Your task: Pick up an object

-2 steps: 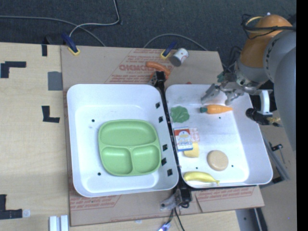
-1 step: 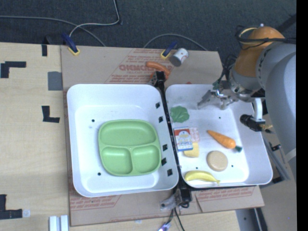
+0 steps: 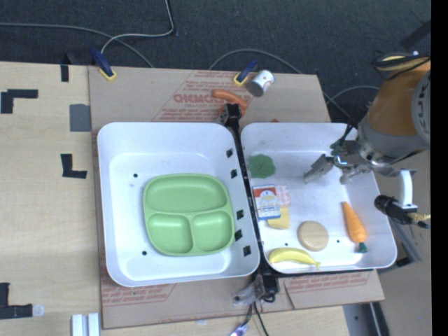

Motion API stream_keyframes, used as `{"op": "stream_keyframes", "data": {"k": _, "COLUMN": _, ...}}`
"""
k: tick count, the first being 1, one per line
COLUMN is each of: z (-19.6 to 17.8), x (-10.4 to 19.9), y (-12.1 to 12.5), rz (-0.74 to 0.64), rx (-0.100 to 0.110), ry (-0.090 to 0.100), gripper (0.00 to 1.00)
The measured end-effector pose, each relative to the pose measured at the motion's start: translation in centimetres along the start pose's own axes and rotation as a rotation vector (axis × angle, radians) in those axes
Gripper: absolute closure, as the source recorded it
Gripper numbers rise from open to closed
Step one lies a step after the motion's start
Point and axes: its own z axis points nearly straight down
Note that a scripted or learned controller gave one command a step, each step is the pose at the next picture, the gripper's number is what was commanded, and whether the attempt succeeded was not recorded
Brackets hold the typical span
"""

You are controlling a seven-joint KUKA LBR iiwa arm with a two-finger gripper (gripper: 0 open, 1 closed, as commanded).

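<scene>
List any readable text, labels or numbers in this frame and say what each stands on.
Red printing on the cardboard sheet under the bins: blurred, appears upside down, not reliably readable.
Red-and-white small packet in the right bin: its print is too small to read.
Nothing else bears text.

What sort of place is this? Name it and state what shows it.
Probably a robotics lab bench for grasping trials: two white bins clamped on cardboard, toy food such as a carrot and banana, and loose cables behind.
</scene>
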Motion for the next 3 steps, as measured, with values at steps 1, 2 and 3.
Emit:
{"op": "stream_keyframes", "data": {"k": 1, "z": -5.0, "x": -4.4, "y": -2.3, "rz": 0.000, "rx": 0.000, "ry": -0.001, "gripper": 0.00}}
{"op": "stream_keyframes", "data": {"k": 2, "z": -5.0, "x": -4.1, "y": -4.0, "rz": -0.001, "rx": 0.001, "ry": 0.001, "gripper": 0.00}}
{"op": "stream_keyframes", "data": {"k": 3, "z": -4.3, "x": -4.3, "y": -4.5, "rz": -0.001, "rx": 0.001, "ry": 0.001, "gripper": 0.00}}
